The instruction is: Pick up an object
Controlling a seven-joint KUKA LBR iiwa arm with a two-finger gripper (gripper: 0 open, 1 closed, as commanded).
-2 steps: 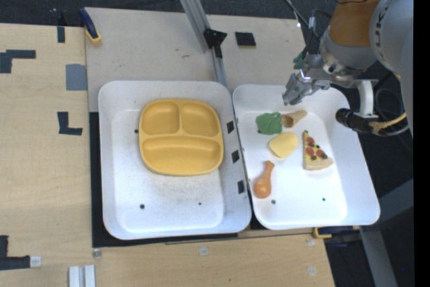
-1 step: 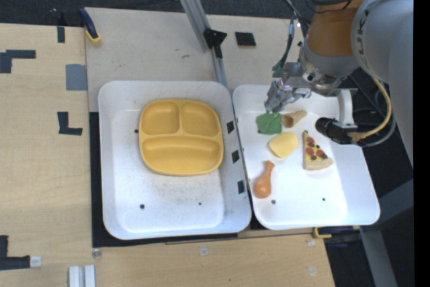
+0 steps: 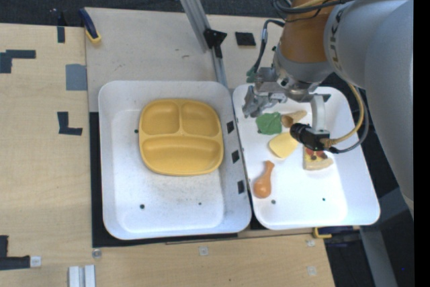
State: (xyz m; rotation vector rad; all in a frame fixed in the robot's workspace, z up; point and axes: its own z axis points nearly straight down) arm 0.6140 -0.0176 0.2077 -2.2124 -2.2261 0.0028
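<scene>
Arm over the right bin [image 3: 349, 205], nothing lifted yet.
Gripper [image 3: 259, 102] hangs just above a green piece [image 3: 269, 123]; its grip state can't be told. Cheese wedge [image 3: 283, 146] lies just below the green piece.

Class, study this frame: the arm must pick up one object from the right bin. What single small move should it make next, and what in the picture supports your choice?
Probably a short descent onto the green piece. The gripper hangs at the right bin's upper left, just above that piece, with nothing seen between its fingers. The yellow wedge and the orange drumstick-shaped toy lie farther off.
</scene>
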